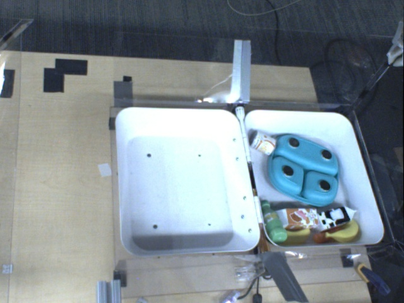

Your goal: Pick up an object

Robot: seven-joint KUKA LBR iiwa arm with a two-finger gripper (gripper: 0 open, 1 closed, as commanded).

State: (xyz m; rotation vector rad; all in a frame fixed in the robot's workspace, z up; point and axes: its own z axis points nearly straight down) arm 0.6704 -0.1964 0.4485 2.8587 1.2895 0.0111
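Blue tray (303,169) lies at three o'clock in the right bin (360,145), long axis toward four; my pincer's state I cannot tell.

There is one camera, fixed above the bench (57,188) and looking down at a slant. The near edge of the bench is at the bottom of the picture and the dark floor (158,5) is at the far side, at the top. The camera stands far enough to take in both bins whole: the left bin (126,169) sits near the middle, the right bin (353,137) close to the right edge. Probably it is placed a little left of the bins' shared wall
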